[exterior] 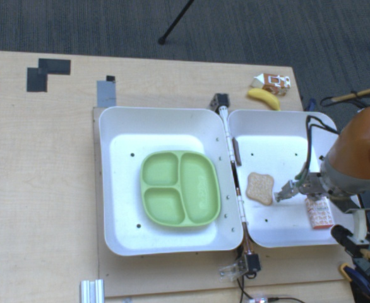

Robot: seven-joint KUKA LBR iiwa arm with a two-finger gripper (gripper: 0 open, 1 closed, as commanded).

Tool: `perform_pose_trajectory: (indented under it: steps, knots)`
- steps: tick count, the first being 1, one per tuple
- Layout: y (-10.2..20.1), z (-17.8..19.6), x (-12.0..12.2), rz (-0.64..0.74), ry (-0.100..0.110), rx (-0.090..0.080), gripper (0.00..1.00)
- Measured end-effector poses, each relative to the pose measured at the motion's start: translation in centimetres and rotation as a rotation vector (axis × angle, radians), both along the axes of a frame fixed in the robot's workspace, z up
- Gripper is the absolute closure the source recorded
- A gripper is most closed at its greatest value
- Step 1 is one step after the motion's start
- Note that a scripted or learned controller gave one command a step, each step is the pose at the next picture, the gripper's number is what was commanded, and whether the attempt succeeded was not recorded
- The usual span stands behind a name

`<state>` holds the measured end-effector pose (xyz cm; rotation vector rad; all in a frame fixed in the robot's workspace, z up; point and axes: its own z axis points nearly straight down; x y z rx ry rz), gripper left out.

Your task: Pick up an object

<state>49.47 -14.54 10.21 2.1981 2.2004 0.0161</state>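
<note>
A tan slice of bread (pixel 259 188) lies flat in the right bin (pixel 267 144), near its left wall. A small red and white packet (pixel 319 213) lies further right in the same bin, partly under the arm. My gripper (pixel 285 192) hangs low over the right bin, just right of the bread slice and left of the packet. It holds nothing that I can see. The orange band of the arm (pixel 362 150) covers the bin's right edge.
The left bin (pixel 119 169) holds a green divided plate (pixel 180 189). A yellow banana (pixel 264 98) and a small carton (pixel 274 81) lie on the bench beyond the right bin. Cables and clamps sit along the bench's near edge at the right.
</note>
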Motion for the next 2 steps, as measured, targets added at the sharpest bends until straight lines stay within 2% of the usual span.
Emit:
perform_pose_trajectory:
  steps: [1, 2]
  knots:
    - [-0.07, 1.15, 0.20, 0.000, -0.006, -0.003, 1.00]
    - [-0.06, 1.13, 0.19, 0.001, -0.006, -0.003, 0.00]
